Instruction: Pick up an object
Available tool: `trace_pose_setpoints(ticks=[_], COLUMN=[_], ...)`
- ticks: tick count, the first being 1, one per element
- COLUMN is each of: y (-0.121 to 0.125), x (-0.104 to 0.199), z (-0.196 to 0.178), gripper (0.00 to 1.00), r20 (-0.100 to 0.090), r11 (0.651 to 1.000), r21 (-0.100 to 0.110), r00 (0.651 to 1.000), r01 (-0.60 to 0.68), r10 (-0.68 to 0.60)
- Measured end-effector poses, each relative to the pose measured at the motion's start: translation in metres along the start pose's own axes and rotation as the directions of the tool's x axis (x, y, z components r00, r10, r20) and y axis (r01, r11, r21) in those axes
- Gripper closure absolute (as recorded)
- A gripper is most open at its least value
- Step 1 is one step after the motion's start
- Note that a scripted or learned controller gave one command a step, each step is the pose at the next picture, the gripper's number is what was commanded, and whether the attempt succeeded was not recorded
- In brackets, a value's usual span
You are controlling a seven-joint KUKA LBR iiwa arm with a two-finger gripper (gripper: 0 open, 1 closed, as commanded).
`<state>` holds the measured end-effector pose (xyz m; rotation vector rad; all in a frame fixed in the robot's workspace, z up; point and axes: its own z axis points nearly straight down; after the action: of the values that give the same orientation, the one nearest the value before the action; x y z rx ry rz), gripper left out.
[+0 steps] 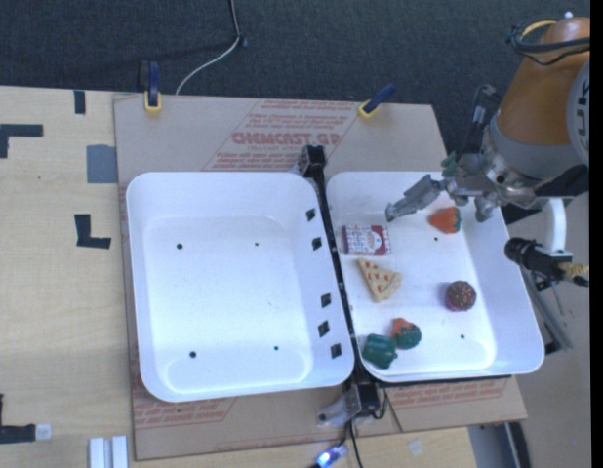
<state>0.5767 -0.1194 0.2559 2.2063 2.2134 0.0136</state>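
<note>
Landmark: right bin (497, 354), white, shallow, sharing a black-clipped divider with the left bin (223, 291).

Gripper (419, 200) over the right bin's far half, arm (541, 96) entering from that bin's right side, orange band above the wrist. Fingers spread apart, pointing toward the divider, nothing between them.

Inside the right bin:
- orange-red object (444, 221) near the far right wall, just beside the gripper body, apart from the fingertips
- red-and-white packet (365, 240) near the divider, just below the fingertips in view
- yellow wedge with a grid pattern (380, 280) just nearer than the packet
- dark brown round object (461, 295) toward the right wall
- orange-and-green piece (406, 333) at the near wall, touching a green object (379, 350) at the near corner by the divider

Both bins on a cardboard sheet (272, 135), clamped at its far edge.
</note>
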Motion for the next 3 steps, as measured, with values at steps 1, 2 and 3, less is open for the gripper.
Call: trace_pose_setpoints(ticks=[1, 2, 3], y=[-0.039, -0.096, -0.096], x=[0.012, 0.014, 0.019], z=[0.114, 0.169, 0.159], gripper=[0.0, 0.0, 1.0], r20=[-0.008, 0.013, 0.001], r11=[0.999, 1.0, 1.0], r21=[0.032, 0.004, 0.016], r00=[1.0, 1.0, 1.0], r01=[-0.003, -0.019, -0.009], r10=[0.004, 0.019, 0.009])
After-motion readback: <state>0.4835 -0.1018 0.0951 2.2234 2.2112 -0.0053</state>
